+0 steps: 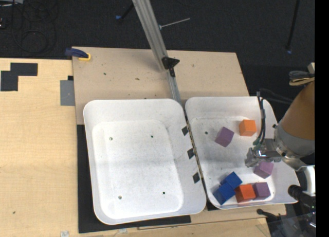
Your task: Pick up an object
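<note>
Where the arm enters at the right bin's right edge, the gripper touches a purple block; its state cannot be told.

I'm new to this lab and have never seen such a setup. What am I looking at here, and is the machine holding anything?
One camera looks down at a slant on a bench with two shallow white bins. The left bin sits beside the right bin. In the right bin lie small blocks: an orange one, a purple one, and, near the front, two blue ones, another orange and another purple. The grey robot arm reaches in from the right. Its tool sits just above a purple block; I cannot tell whether it grips that block.
</note>
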